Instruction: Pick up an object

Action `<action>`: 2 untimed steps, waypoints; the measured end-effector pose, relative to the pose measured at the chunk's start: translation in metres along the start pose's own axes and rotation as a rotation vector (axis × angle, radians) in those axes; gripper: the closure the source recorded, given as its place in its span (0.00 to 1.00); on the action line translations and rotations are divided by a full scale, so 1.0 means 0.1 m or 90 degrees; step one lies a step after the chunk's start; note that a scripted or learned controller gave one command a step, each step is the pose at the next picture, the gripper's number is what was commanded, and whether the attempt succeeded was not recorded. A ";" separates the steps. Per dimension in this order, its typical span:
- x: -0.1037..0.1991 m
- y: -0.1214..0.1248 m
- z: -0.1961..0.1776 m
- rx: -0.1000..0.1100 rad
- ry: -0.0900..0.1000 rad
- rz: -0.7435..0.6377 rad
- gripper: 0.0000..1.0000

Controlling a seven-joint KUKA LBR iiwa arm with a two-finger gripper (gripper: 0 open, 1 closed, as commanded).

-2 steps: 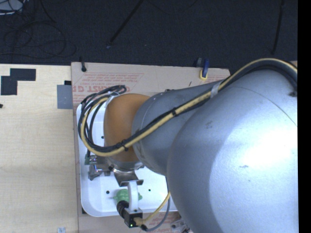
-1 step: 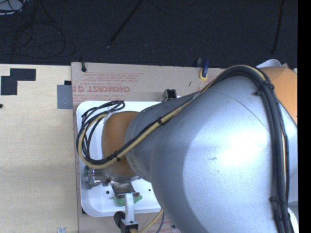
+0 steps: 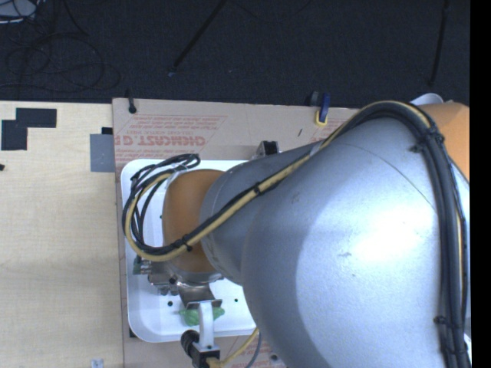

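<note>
The end effector (image 3: 184, 291) hangs over the white bin (image 3: 146, 322), a green object (image 3: 192, 313) at its 6 o'clock; I cannot tell its grip.

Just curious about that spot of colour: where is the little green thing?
The green thing lies in the white bin, near its bottom edge in the camera view, under the arm.

We are looking at a robotics lab. A heavy industrial arm (image 3: 360, 236), grey with an orange band, takes up the right and near side, and black and yellow cables (image 3: 136, 205) loop along it. A white bin (image 3: 146, 317) sits on a printed cardboard sheet (image 3: 192, 133), laid on a pale wood surface (image 3: 54, 244) marked with black tape patches (image 3: 31, 125). A small clamp (image 3: 321, 107) stands at the sheet's far edge. Beyond it, cords (image 3: 69, 60) trail over a dark floor (image 3: 307, 37).
</note>
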State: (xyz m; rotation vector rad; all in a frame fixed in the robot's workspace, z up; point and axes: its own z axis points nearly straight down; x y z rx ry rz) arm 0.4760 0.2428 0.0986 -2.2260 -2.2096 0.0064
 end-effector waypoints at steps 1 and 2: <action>-0.42 0.05 -2.14 -0.012 0.003 -0.004 1.00; 0.04 0.39 -1.47 -0.001 -0.002 -0.008 1.00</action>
